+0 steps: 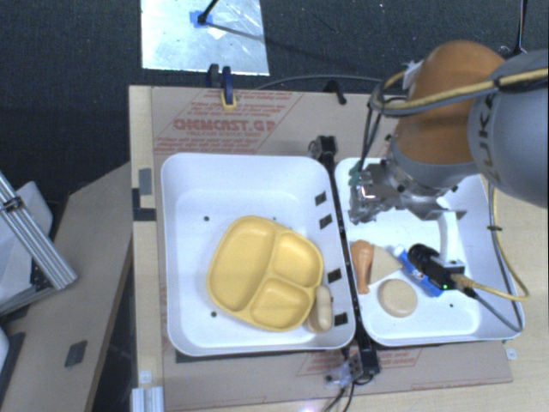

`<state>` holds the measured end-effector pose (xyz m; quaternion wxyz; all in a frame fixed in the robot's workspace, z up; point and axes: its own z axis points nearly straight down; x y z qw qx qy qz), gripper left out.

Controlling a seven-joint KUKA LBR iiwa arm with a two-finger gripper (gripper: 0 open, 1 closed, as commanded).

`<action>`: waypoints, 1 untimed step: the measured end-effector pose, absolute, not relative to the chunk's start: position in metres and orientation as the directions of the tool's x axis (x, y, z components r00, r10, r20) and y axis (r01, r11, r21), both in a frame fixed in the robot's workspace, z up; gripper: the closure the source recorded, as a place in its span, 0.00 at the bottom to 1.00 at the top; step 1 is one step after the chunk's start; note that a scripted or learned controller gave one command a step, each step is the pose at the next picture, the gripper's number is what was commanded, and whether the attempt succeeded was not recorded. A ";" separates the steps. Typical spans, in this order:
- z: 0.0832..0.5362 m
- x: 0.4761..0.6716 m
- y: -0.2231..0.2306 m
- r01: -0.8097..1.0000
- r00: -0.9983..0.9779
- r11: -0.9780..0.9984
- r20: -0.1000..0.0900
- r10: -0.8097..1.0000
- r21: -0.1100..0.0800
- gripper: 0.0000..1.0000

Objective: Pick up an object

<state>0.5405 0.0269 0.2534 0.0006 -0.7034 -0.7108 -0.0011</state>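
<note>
Gripper [367, 196] hangs low over the far left corner of the right bin [467, 320], close to the wall it shares with the left bin [193, 187]. The arm [446, 93] bends in from the right above it. Seen from above, the tip is a tangle of metal, so I cannot tell whether it is open or closed, and nothing shows in its grasp. The likely targets lie nearer the camera in that same bin: a tan cone [363, 264] lying lengthwise along the dividing wall, and a pale round disc [398, 298] near it but apart. Both lie loose on the bin floor, which suits a grasp from above. The wall may crowd an approach to the cone, so the disc looks the easier pick. In the left bin a yellow tray [266, 269] lies in the middle, with a small beige roll [322, 307] touching its near right corner. The tray is probably too wide and flat for this gripper. The gripper sits short of both loose pieces, so I judge the pick not yet begun. Both bins rest on the surface [90, 230].
</note>
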 end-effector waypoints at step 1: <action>0.233 0.519 0.072 1.000 -0.009 0.009 0.002 1.000 -0.002 1.00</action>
